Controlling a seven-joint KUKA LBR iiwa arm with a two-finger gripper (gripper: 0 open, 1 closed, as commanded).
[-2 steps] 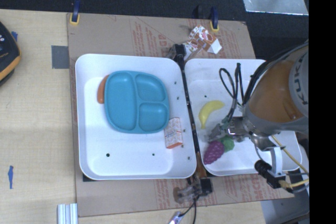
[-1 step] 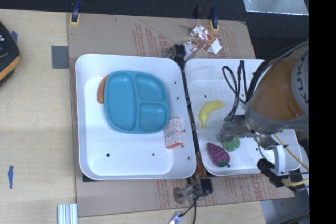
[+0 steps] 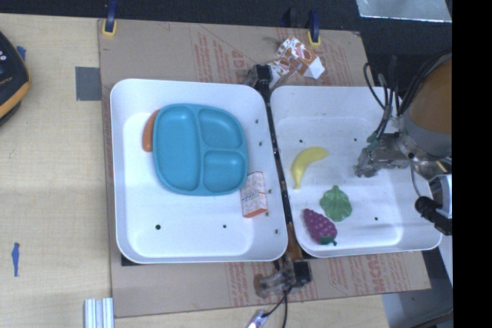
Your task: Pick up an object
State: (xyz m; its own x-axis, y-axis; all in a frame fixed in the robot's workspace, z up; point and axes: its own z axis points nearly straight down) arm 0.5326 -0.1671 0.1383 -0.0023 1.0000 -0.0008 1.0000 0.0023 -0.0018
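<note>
The right bin holds a yellow banana, a green leafy toy and a purple bunch of grapes. My gripper hangs over the right part of this bin, to the right of the banana and above the green toy. Nothing shows between its fingers. The left bin holds a blue divided plate that lies over an orange item, of which just an edge peeks out. A small printed packet lies by the plate's lower right.
A crumpled wrapper lies on the cardboard behind the bins. Clamps and cables sit between the bins at the back and front. A dark and yellow device sits at the far left edge.
</note>
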